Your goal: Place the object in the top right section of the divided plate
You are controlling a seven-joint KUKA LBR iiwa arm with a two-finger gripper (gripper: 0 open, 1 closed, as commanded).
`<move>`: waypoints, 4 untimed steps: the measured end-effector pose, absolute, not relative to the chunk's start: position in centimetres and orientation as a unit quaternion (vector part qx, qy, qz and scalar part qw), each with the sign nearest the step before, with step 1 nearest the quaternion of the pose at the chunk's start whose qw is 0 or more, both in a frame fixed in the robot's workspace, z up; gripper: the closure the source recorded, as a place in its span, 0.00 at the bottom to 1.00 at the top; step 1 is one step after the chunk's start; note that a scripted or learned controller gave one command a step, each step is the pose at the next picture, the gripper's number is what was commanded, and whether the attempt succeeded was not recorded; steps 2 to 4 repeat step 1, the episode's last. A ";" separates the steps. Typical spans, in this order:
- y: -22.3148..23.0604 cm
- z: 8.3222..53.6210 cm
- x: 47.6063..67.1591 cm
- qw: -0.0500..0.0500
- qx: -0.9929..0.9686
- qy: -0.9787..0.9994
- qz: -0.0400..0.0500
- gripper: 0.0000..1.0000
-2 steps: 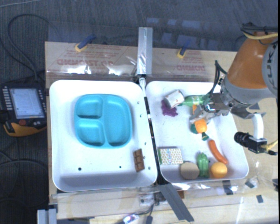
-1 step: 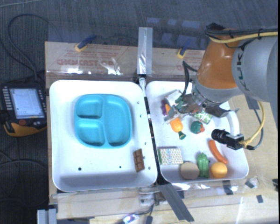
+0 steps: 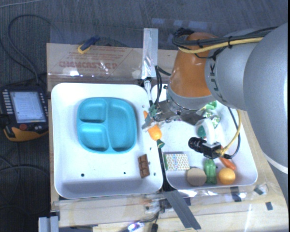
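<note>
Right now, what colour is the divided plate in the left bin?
Light blue, turquoise; the divided plate shows plainly in the camera view.

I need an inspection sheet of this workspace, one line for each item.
Surface: two white bins side by side on a bench.
Job's things: blue divided plate in left bin; orange object at the gripper, on the wall between the bins.
Clutter: brown block in left bin; patterned box, orange ball, tan lump in right bin.
Grippers: one, fingers unclear.
Cables: yellow cable on arm.
Surroundings: handheld controller on floor.
</note>
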State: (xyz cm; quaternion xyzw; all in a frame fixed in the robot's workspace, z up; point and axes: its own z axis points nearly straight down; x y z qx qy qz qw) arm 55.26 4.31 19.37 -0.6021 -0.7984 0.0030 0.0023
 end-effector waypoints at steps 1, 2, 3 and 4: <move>10.1 9.7 57.1 -0.004 -0.537 -0.843 -0.004 1.00; 10.1 9.7 57.1 -0.004 -0.537 -0.843 -0.004 1.00; 10.1 9.7 57.1 -0.004 -0.537 -0.843 -0.004 1.00; 10.1 9.7 57.1 -0.004 -0.537 -0.843 -0.004 1.00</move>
